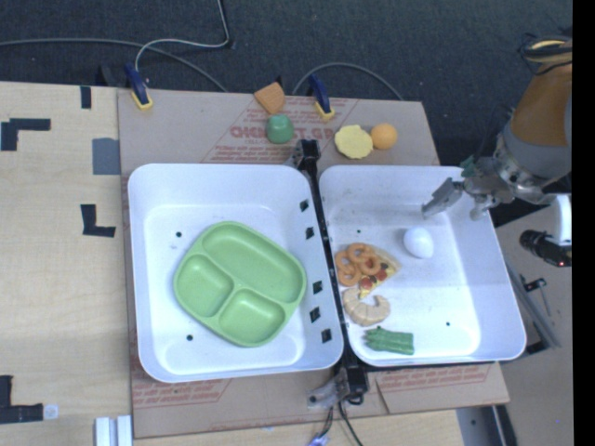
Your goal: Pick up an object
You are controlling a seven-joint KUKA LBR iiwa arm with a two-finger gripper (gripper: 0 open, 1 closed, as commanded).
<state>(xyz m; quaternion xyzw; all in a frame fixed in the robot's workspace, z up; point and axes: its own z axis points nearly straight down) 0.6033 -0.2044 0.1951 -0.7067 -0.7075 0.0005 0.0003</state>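
White and round, the egg (418,242) sits in the right bin (483,337) just below and left of the gripper (456,196); its fingers stand spread with nothing between them, hovering over the bin's upper right corner

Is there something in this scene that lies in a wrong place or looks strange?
Yes. Four toy pieces lie outside the bins, on the cardboard behind them: an orange wedge, a green piece, a yellow piece and a small orange ball. Nothing looks spilled or broken.

A small white egg-shaped object (418,242) lies loose on the bin floor, just below-left of the hand (456,198), untouched.
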